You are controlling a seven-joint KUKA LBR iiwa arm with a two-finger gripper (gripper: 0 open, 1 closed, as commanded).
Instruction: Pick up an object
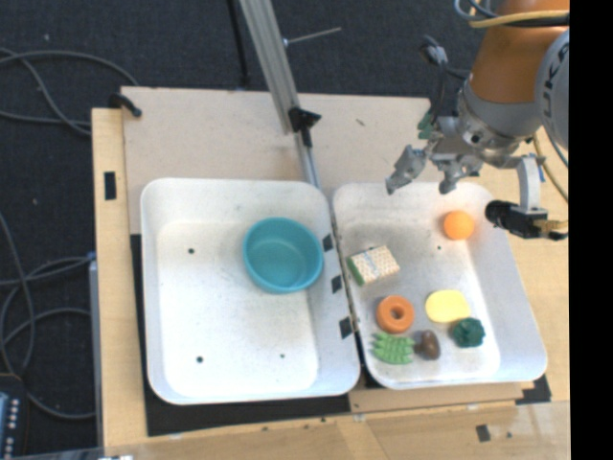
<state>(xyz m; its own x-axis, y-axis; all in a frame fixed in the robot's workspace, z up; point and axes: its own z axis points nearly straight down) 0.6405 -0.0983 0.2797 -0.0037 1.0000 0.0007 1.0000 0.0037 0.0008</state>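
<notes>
Arm: grey with an orange band, reaching in from the right side of the camera view; its wrist hangs above the far edge of the right bin

Gripper (428, 174): its two fingers stand spread apart with nothing between them; one finger (403, 170) points toward the left, the other sits closer to the orange ball; it hovers over the far end of the right bin, clear of every object

Right bin (522, 305): shallow, white, holding all the small objects

Orange ball (458, 224): near the far right part of the right bin, just beside the gripper's nearer finger but apart from it

Patterned block (374, 264): pale with a green side, lying tilted near the bin's left wall

Orange ring (395, 313): flat on the bin floor, between the block and the near edge

Yellow piece (447, 306): just right of the ring

Dark green piece (468, 333): just beside the yellow piece, on its near right

Brown piece (427, 345): near the front edge, next to the light green piece (392, 349)

Left bin (172, 353): white, carrying a teal bowl (282, 254) upright toward its far right

Surface (211, 132): tan board under both bins; a metal post (272, 56) rises at a slant from behind them
</notes>
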